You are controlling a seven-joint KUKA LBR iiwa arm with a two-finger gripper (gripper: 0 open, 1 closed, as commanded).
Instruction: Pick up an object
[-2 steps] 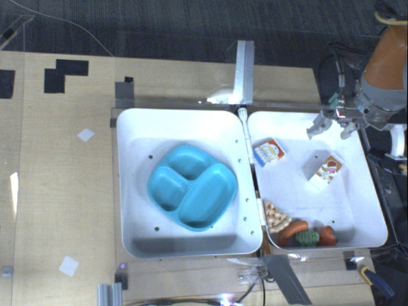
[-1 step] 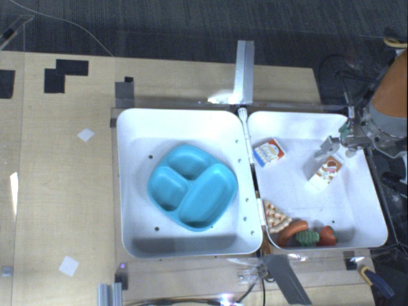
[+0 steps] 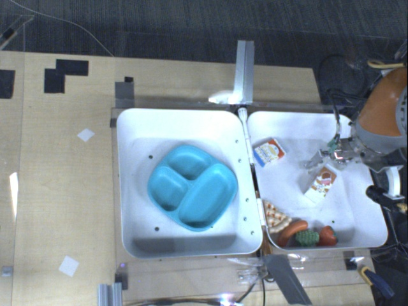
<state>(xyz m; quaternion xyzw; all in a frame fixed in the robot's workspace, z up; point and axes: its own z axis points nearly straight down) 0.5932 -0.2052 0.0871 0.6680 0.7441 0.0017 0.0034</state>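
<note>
In the right bin (image 3: 357, 129), a small white carton with a red and orange label (image 3: 321, 183) lies on the floor, tilted. My gripper (image 3: 325, 156) hangs just above the carton's upper end, reaching in from the right below the arm's orange band (image 3: 382, 107). A second small carton with a blue and orange label (image 3: 268, 152) lies near the bin's left wall. Along the front wall sit a waffle piece (image 3: 275, 216), a sausage (image 3: 292, 229), a green toy vegetable (image 3: 307, 238) and a red one (image 3: 327, 235).
The left bin (image 3: 137, 139) holds a blue divided plate (image 3: 192, 187). A metal post (image 3: 245, 72) stands behind the divider between the bins. Black cables and clamps crowd the right edge of the bench (image 3: 386, 196).
</note>
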